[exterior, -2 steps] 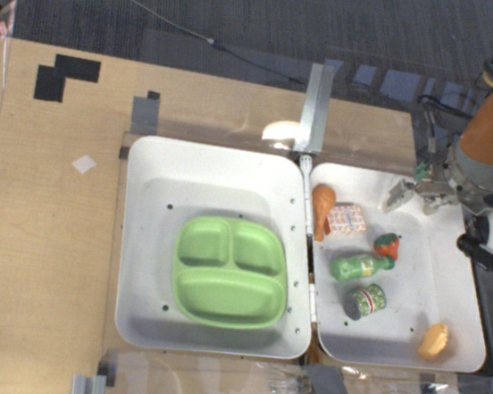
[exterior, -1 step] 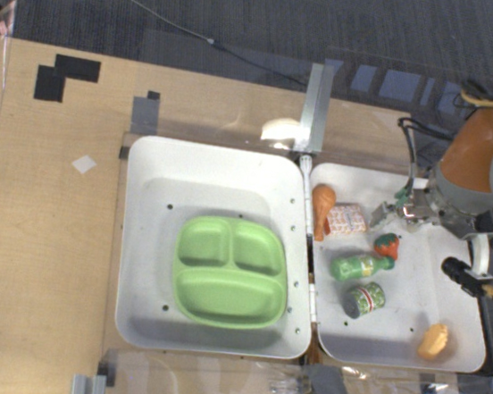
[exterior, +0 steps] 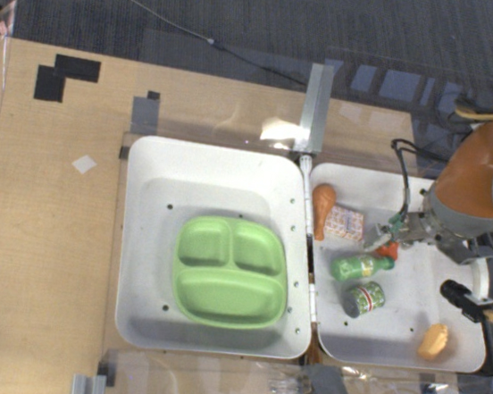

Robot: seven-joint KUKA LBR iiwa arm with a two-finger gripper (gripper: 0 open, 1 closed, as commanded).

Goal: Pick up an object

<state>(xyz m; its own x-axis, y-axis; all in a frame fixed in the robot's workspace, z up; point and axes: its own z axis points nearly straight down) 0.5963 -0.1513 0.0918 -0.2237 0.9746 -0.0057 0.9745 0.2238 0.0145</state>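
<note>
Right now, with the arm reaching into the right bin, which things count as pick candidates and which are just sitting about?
Job in hand:
gripper, low over the right bin
green bottle with red cap
green can
small patterned box
orange drumstick-shaped piece
yellow-orange piece

Lying about:
green divided plate in the left bin
black tape marks on the bench

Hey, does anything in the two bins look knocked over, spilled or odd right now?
Nothing spilled. In the right bin the green bottle and the can lie on their sides. The green divided plate sits flat in the left bin.
</note>
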